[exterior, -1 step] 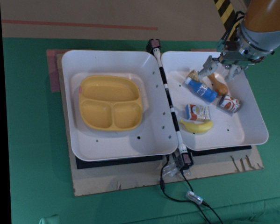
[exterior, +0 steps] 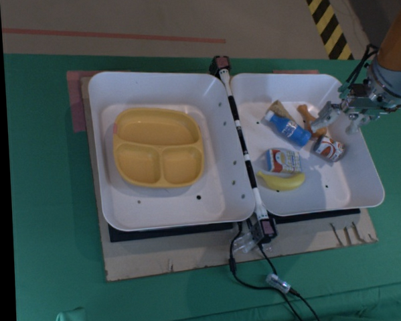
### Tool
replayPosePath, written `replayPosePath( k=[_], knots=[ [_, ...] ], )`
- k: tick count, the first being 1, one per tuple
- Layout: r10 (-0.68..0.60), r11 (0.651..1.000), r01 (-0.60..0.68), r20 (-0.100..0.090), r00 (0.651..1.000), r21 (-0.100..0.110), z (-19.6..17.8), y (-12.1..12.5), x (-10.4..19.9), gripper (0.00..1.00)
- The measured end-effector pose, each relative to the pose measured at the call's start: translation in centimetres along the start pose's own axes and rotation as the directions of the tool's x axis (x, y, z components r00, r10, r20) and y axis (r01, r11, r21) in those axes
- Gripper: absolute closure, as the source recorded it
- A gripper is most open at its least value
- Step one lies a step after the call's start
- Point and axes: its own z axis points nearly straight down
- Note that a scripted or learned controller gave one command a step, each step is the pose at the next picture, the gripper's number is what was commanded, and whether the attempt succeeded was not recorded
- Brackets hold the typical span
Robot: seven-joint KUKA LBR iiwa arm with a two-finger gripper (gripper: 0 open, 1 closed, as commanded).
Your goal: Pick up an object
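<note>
Blue bottle (exterior: 289, 130) lies just left of the claw (exterior: 338, 117), long axis slanting; claw state unreadable.

The right bin (exterior: 362, 181) is crowded across its upper middle: a blue bottle (exterior: 288, 130), a small carton (exterior: 283, 161), a can (exterior: 328, 148) and a banana (exterior: 282, 180) lie close together, with narrow gaps between them. Its lower right floor is open. In the left bin (exterior: 163, 215), a yellow divided tray (exterior: 157, 146) takes the centre, leaving bare margins around it.
</note>
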Motion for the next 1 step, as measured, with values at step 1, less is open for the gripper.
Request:
replayPosePath(
  k=[1],
  knots=[
    [-0.004,1.0,0.004,-0.002,1.0,0.001,8.22,5.69,3.63,0.0]
  ],
)
